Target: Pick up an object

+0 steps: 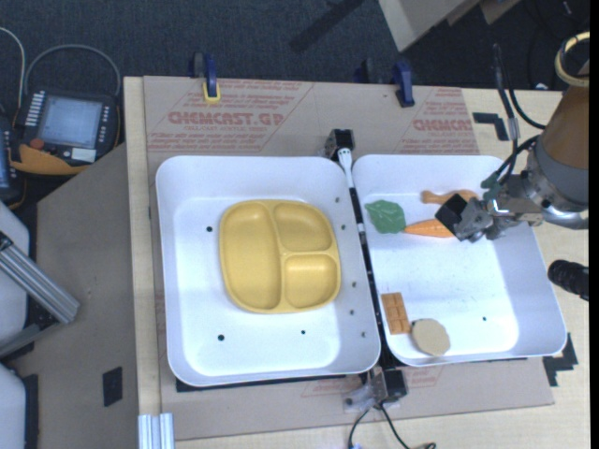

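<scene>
In the right bin, an orange carrot lies near the back, pointing left. My gripper hangs over the carrot's right end, reaching in from the right. A green leafy piece lies just left of the carrot. A small brown piece lies behind the carrot, right beside the gripper. At the front left of this bin lie a tan waffle-like bar and a round beige cookie.
The left bin holds a yellow divided plate in its middle. The two bins' rims meet at a black clip at the back. The arm's grey body hangs over the right bin's far right rim.
</scene>
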Controlling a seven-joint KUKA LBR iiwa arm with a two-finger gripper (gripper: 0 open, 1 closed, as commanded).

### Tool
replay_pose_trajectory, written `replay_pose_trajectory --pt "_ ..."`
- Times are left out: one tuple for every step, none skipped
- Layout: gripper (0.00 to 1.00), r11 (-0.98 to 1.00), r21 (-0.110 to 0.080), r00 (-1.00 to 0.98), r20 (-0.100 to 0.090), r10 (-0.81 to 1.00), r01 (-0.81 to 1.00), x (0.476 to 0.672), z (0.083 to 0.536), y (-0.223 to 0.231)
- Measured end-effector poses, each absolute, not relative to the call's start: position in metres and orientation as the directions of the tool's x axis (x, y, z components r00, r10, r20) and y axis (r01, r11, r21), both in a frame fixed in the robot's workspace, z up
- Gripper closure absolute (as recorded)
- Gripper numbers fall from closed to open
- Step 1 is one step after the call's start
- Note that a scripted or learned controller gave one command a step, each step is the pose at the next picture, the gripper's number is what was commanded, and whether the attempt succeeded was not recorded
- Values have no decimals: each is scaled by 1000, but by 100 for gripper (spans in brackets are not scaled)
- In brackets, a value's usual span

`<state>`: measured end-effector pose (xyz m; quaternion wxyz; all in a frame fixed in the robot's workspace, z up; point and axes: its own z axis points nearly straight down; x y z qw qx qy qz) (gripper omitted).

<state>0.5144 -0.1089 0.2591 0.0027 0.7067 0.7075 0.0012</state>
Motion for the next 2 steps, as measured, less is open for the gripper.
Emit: replay_pose_trajectory --pt "100 5 2 -5 0 1000 1000 535 253 -70" --pt "100 7 3 -7 1 1000 1000 556 258 -15"
